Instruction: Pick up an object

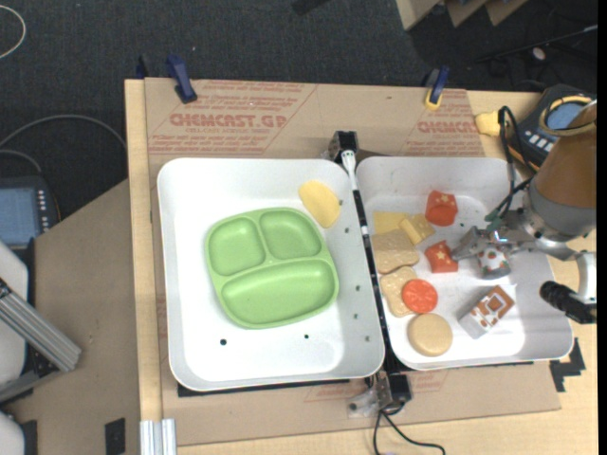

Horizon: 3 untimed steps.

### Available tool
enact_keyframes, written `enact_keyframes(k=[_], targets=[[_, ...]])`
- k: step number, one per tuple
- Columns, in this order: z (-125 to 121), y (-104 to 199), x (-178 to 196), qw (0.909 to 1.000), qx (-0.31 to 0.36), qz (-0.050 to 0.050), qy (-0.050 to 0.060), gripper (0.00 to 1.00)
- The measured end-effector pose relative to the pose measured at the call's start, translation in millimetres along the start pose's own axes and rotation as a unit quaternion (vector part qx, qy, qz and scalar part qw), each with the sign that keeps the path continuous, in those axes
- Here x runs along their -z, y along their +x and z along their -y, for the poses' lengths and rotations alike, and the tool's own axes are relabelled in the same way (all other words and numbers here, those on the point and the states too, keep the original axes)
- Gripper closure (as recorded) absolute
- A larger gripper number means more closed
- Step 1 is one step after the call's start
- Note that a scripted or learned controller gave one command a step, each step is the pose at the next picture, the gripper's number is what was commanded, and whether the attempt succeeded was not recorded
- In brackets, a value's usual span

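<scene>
Right bin point(531, 349) holds two red pieces, several yellow ones; jaws' state unclear.

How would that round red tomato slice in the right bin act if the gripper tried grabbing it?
The tomato slice looks like a flat disc lying low, so fingers may slip over it. It overlaps a tan piece, so it might tilt or drag that along. Probably light, stiff plastic.

Two shallow bins sit side by side on a bench point(237, 112). The left bin point(190, 339) holds a divided plate point(272, 267) at its middle and a small rounded item point(321, 203) behind it, near the shared rim. The right bin point(545, 339) holds a cluster of toy foods: flat pieces point(398, 227) at left, two small blocks point(441, 207) behind, a round slice point(419, 297) and a disc point(430, 334) in front. The gripper point(488, 252) hangs over the bin's right half, perhaps touching something small. A packet point(486, 311) lies just before it.
</scene>
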<state>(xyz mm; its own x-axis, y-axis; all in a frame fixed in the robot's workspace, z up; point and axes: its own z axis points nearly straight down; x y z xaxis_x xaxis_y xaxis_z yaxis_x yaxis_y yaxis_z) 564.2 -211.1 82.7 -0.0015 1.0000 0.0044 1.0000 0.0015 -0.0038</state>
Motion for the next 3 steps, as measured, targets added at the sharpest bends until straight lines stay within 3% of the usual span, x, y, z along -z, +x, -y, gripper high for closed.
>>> enact_keyframes(k=[1, 2, 3], targets=[[-1, -1, 13, 1.0, -0.001, 0.002, -0.002, 1.0], [-30, 82, 6, 1.0, 0.001, 0.004, -0.006, 1.0], [-3, 168, 107, 1.0, 0.003, 0.001, -0.005, 1.0]])
